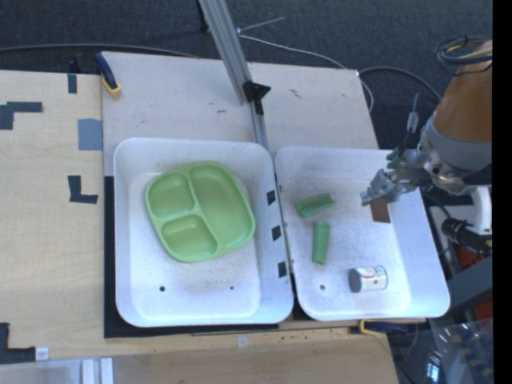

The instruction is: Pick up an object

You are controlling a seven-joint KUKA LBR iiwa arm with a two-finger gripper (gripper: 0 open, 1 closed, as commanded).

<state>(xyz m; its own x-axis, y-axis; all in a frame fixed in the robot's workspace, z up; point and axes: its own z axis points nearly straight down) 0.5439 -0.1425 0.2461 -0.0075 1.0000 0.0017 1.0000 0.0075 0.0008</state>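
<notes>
Two shallow white bins sit side by side on the bench, the left bin (128,238) and the right bin (416,286) touching along their inner walls. Biggest of the loose things is a green divided plate (200,210), with three compartments, lying flat in the left bin, nearer its far wall than its near one. A slanted metal pole (228,42) crosses the bench above the bins and ends at a black clamp just behind the seam between them.

From the right, the grey arm (464,126) with its orange band reaches over the right bin's far right corner. Its claw (378,198) hangs above that bin's right part, and something small and brown shows right at its tip; whether the claw is apart, together or clamped on that piece cannot be told.

In the right bin lie three smaller things. One green block (314,205) lies tilted to the left of the claw, clearly apart from it. A second green block (320,242) lies almost lengthwise just below the first, not touching it. Smallest, a white can with a red label (368,279) lies on its side near the bin's front wall, below the claw and well apart from it.
</notes>
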